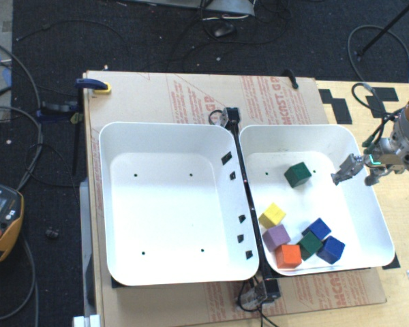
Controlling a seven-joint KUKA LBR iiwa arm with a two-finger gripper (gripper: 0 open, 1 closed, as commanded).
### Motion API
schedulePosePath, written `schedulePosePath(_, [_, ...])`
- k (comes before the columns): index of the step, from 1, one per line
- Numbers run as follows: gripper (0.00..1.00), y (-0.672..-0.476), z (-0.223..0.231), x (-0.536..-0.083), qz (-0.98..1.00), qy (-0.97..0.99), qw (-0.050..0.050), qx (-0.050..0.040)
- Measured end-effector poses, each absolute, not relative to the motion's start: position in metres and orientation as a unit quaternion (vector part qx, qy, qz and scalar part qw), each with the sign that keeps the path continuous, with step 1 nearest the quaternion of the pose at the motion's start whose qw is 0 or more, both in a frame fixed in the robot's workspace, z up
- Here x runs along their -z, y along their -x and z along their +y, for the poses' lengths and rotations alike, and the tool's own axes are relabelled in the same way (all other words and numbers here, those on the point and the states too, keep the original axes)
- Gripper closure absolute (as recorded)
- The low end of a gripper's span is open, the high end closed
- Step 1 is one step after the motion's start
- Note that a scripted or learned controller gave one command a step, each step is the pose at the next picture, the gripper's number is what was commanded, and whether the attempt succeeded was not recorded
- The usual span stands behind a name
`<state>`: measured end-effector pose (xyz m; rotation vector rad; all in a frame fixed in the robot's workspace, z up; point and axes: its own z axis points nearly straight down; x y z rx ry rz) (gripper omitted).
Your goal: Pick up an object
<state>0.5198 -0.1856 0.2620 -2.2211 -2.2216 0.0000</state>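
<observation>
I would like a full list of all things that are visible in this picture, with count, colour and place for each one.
bins: 2, white, side by side on the bench
green cube: 1, dark green, alone in the upper part of the right bin
yellow cube: 1, yellow, right bin, near the divider
purple cube: 1, light purple, right bin, just below the yellow one
orange cube: 1, orange, right bin, near front wall
blue cubes: 2, blue, right bin, front cluster
second green cube: 1, green, between the orange and blue ones
clamp: 1, blue and yellow, bench's far left corner
handheld device: 1, yellow and black, on the floor at left
gripper: 1, grey, over the right bin's right edge, holding nothing
</observation>
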Motion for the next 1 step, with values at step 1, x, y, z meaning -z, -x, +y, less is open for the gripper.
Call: schedulePosePath(1, [0.0,-0.5692,-0.1845,-0.204,-0.708,0.707,0.002,-0.0014])
